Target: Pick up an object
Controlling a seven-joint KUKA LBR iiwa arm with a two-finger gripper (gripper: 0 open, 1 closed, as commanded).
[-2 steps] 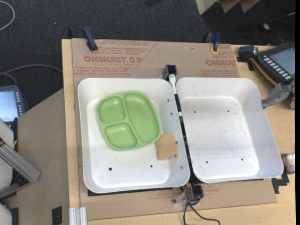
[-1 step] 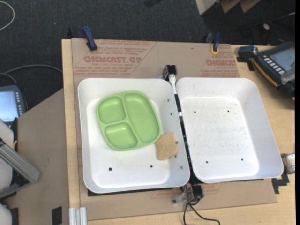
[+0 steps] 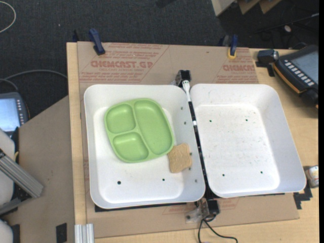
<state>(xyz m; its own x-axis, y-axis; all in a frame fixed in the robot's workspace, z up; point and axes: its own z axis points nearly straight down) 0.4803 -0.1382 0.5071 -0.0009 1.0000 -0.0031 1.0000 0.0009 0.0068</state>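
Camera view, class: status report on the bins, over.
Green divided plate in left bin. Tan sponge beside plate's lower right edge, same bin. Nothing lying on top of either.

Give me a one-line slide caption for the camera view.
Green divided plate and tan sponge-like piece lie in the left bin, beside the right bin.

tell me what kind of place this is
Probably a robotics lab test bench: two white bins on a clamped board, a green divided plate as a test object, loose cables.

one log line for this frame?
left bin: green divided plate, tan sponge touching its corner | not yet picked
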